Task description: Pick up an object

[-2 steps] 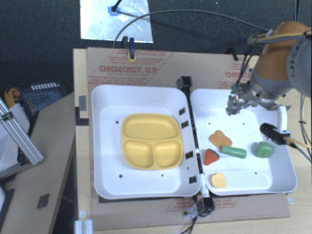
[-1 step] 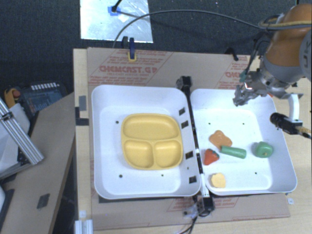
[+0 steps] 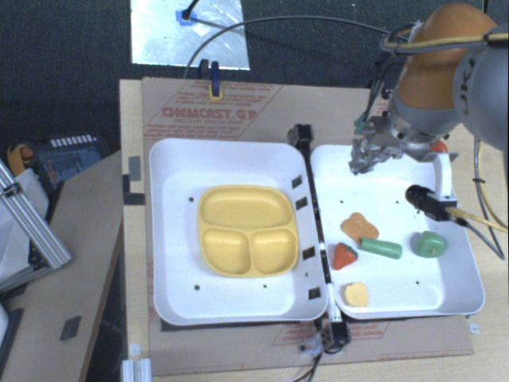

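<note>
Claw (image 3: 367,159) hangs over the right bin's (image 3: 461,293) far edge; how wide it stands I cannot tell. Toys lie below and nearer: carrot (image 3: 359,228), cucumber (image 3: 380,247). Center above one first, then drop straight.

Bins (image 3: 238,153) white. Tray (image 3: 245,231) pale yellow. Below gripper (image 3: 364,163), grey metal: orange piece (image 3: 359,228), red piece (image 3: 343,256), green stick (image 3: 380,247), green round piece (image 3: 430,244), yellow disc (image 3: 355,294). Arm (image 3: 445,58) grey, orange band.
</note>
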